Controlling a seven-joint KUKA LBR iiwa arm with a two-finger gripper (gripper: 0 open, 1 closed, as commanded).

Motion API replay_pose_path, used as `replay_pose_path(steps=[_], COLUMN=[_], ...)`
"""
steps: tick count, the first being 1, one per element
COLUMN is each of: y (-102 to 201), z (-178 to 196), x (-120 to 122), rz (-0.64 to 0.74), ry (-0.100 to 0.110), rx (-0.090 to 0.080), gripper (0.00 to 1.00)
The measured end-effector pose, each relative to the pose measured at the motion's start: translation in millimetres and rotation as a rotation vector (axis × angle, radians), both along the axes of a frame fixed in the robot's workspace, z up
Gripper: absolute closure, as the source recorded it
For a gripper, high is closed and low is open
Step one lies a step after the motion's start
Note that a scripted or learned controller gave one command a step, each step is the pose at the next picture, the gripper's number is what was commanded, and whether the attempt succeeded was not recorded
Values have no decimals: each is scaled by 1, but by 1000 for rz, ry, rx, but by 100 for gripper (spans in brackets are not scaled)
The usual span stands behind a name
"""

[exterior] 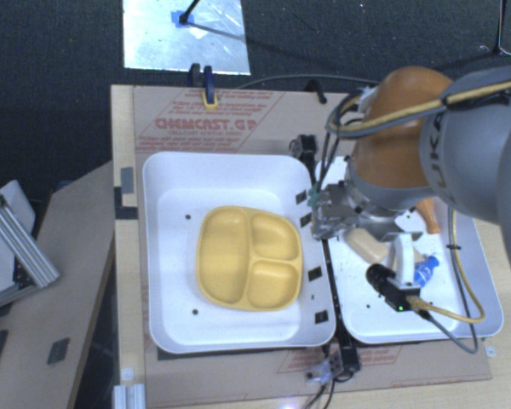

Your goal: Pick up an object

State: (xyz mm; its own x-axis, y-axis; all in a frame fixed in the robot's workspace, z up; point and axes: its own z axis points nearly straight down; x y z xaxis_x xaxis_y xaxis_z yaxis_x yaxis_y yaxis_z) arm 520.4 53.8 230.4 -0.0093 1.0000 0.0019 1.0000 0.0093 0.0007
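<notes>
The claw (pixel 328 216) is seen low over the left edge of the right bin (pixel 366 318), just beside the wall that it shares with the left bin (pixel 170 228). Whether the claw is spread or pressed together cannot be told, and nothing is seen held in it. The grey arm (pixel 468 143), with its orange band, is stretched in from the right and much of the right bin is covered by it.

A beige oblong object (pixel 368 246) is seen in the right bin, just right of the claw. Its long axis is slanted from upper left to lower right, and the upper left end is pointed toward the claw. Near it, further right, a small white and blue item (pixel 417 267) is seen, and above that an orange piece (pixel 430 218), set nearly upright in the view and partly hidden by the arm.

A yellow divided plate (pixel 249 256) with three compartments is laid flat in the middle of the left bin, apart from its walls. Both bins are carried on a worktop (pixel 123 126) covered by red-printed cardboard (pixel 204 122).
</notes>
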Motion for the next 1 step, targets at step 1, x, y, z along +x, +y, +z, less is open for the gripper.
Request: replay_pose_path(steps=[1], y=[54], z=[-8], x=[15], rz=[1], ry=[-1], rx=[0], gripper=[100])
